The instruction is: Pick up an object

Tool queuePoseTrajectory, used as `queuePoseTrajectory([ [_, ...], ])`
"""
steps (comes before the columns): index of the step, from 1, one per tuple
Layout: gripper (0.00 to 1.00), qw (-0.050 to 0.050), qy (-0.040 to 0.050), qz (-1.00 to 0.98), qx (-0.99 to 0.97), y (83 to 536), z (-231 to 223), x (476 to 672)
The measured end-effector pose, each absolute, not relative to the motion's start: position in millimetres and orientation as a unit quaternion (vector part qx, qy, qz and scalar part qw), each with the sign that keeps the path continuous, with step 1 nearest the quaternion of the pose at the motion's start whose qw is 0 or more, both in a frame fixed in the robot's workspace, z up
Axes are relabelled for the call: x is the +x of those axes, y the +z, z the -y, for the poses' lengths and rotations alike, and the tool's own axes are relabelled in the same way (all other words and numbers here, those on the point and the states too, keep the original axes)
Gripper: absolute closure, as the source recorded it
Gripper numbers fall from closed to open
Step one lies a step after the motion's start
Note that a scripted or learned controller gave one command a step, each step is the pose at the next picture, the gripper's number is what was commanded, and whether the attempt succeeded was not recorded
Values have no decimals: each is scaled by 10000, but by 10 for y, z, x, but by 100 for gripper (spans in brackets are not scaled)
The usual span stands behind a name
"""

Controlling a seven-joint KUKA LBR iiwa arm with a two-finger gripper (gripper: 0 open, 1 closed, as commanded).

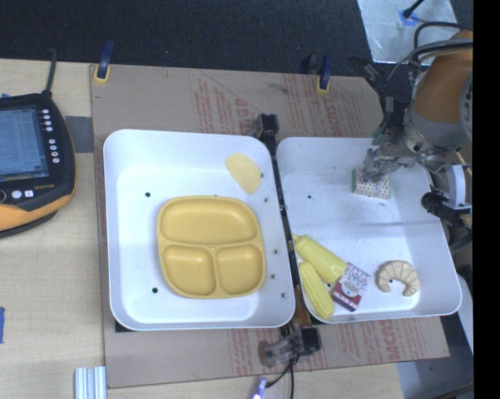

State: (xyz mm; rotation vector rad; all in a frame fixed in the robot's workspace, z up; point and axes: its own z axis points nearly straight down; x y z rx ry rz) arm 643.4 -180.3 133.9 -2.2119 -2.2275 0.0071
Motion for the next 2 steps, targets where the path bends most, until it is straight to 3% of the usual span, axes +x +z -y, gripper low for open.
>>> queuePoseTrajectory([
  [1,0,14,23,7096,-7046,1338,1803,6433],
  [2,0,0,13,7095,-7047,1008,1780,6459],
])
